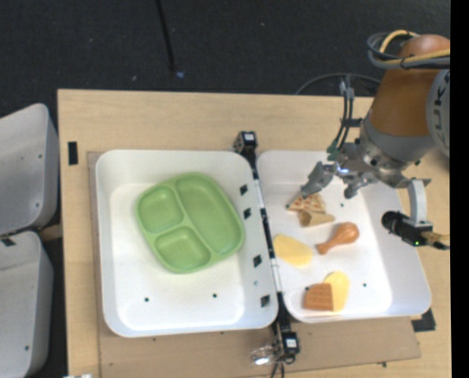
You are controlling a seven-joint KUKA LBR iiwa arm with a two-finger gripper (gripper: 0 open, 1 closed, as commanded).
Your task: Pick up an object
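Note:
My gripper (334, 183) hangs over the far part of the right bin (400, 282), open, with nothing between its fingers. Its left finger (314, 181) points down toward a tan pile of toast-like wedges (309, 205) just below it. A brown drumstick (338, 237) lies in front of the wedges. Near the bin's left wall sits a yellow rounded piece (293, 251). An orange and yellow block (326, 293) rests at the bin's front.
The left bin (124, 305) holds a green divided plate (189, 220). A ridge with black clips (260, 235) separates the two bins. The grey and orange arm (404, 109) comes in from the upper right, and a black attachment (404, 227) sticks out over the right bin's edge.

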